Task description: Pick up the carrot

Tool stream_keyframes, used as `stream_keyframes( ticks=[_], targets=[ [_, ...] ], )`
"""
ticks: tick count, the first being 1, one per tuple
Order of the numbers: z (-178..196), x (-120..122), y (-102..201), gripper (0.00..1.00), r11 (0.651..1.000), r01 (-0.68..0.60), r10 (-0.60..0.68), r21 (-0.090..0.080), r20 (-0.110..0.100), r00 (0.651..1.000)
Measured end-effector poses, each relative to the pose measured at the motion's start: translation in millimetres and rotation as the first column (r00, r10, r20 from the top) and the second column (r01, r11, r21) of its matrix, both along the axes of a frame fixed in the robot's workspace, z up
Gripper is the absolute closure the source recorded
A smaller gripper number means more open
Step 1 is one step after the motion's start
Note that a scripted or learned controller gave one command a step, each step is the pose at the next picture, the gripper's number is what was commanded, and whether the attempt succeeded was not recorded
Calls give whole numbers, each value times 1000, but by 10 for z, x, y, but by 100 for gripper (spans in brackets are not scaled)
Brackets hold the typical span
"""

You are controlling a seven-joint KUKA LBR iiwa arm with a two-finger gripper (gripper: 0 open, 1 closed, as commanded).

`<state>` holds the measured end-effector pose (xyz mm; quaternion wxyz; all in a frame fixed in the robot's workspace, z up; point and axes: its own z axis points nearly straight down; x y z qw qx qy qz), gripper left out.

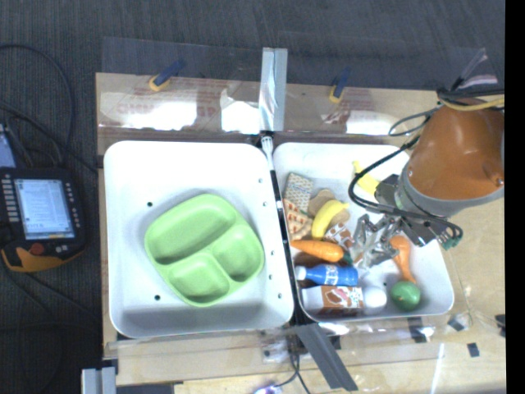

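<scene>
The orange-banded wrist of the arm [455, 154], standing highest over the bench and so nearest the camera, is being held above the right bin [439, 298], with the gripper [371, 240] being lowered among the clutter below it. Its metal fingers [361, 235] are being kept a narrow way apart, and nothing is being gripped between them. The carrot [317, 250] is being left lying on its side in the right bin, just to the camera's left of the fingers, its length being crowded by a banana [328, 217] above and a blue-capped bottle [328, 276] below. A second orange piece [402, 257] is lying on the other side of the gripper, near a green ball [404, 295]; which of the two is being aimed at cannot be told. The green divided plate [205, 247] is being left alone in the left bin [131, 171], presumably as a set-down place. A shift toward the carrot is probably being called for before closing.
</scene>
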<state>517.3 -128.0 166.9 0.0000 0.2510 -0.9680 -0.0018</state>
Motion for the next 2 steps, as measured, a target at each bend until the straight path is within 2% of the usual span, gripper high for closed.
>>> stream_keyframes(
  ticks=[1,2],
  targets=[
    [53,10,10,100,1000,1,-1,2,-4,1000],
    [651,38,-291,100,977,-211,211,-1,1,977]
  ],
)
